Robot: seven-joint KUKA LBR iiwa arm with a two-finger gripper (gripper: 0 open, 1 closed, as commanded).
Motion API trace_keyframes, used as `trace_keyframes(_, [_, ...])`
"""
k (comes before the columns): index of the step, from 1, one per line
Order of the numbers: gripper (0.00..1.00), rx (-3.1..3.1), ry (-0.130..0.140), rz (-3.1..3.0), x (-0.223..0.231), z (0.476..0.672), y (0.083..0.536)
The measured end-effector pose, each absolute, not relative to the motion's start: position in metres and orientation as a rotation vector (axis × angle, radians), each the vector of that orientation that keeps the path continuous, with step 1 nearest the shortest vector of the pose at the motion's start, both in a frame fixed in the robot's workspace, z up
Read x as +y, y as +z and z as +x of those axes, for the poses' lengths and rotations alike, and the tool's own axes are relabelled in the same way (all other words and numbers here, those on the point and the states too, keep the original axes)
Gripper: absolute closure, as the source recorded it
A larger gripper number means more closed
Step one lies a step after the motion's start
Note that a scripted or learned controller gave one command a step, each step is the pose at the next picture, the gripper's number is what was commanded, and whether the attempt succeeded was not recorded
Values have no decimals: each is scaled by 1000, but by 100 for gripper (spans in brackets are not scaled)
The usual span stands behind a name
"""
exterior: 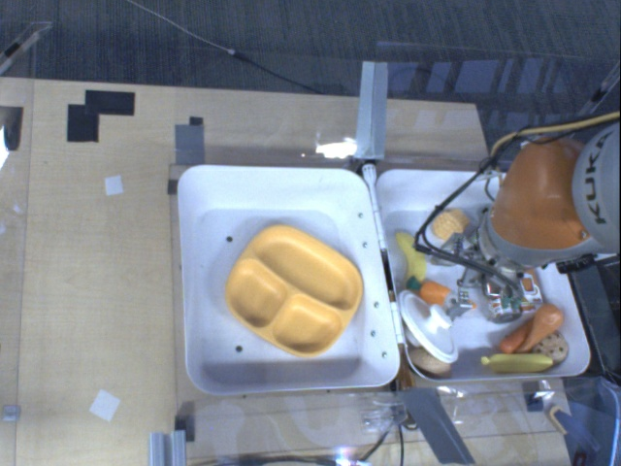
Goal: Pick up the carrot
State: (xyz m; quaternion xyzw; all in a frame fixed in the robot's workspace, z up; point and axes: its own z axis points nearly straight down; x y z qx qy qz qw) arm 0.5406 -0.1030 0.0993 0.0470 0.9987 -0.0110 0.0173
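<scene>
Camera view shows the carrot (434, 290) in the right bin (578, 357), just left of the gripper (488, 294). I cannot tell how the gripper is set. It should slide left and pinch the carrot's middle. I count two bins, one yellow tray (294, 288) and one banana (517, 362).
</scene>
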Motion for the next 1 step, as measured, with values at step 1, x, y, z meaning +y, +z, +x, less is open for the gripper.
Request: trace_keyframes(1, [0, 3086, -22, -389, -92, 548, 98])
